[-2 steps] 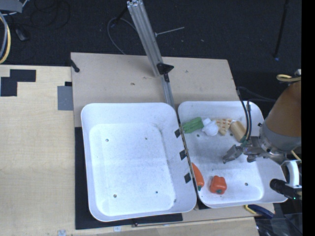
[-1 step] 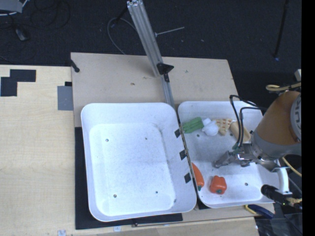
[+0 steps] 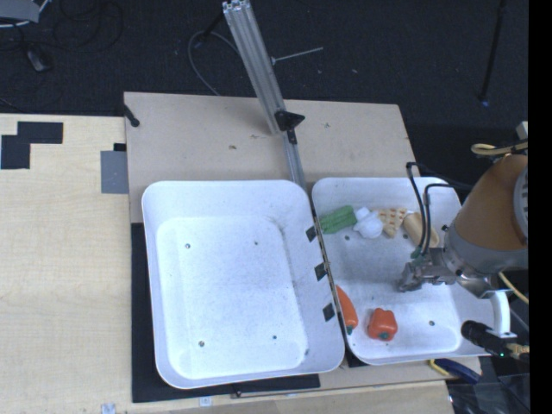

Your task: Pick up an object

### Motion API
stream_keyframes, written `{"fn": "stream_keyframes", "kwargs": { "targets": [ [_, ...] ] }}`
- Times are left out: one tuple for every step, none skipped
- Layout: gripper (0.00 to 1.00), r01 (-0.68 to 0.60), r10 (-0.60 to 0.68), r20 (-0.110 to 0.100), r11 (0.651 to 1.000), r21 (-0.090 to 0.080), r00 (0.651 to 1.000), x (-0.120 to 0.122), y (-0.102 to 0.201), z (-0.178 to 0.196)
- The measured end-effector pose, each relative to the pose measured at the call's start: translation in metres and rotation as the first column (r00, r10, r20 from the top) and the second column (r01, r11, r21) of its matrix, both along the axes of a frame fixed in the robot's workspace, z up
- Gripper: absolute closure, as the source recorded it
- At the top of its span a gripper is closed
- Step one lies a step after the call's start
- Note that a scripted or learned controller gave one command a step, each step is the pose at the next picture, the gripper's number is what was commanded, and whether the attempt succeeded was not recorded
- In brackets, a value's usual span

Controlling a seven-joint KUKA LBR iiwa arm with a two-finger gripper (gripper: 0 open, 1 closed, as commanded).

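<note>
Right bin: gripper low over floor, finger state cannot tell; red pepper, carrot, green block apart.

Objects in right bin

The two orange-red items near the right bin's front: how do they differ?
The chunky orange-red pepper-like piece lies on the open floor, compact and blocky. The long orange carrot-like piece is slimmer, stretched along the bin's left wall and touching it. Both share the colour, lie in the right bin, and sit apart from the pincer.
</note>
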State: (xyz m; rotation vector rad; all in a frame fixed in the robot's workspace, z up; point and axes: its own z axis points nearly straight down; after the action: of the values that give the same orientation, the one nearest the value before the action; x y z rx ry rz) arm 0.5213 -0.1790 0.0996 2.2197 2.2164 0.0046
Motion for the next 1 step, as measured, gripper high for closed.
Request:
{"fn": "stream_keyframes", "kwargs": {
  "targets": [
    [1.0, -0.001, 0.001, -0.003, 1.0, 0.0, 1.0, -0.003, -0.0032, 0.0423]
  ]
}}
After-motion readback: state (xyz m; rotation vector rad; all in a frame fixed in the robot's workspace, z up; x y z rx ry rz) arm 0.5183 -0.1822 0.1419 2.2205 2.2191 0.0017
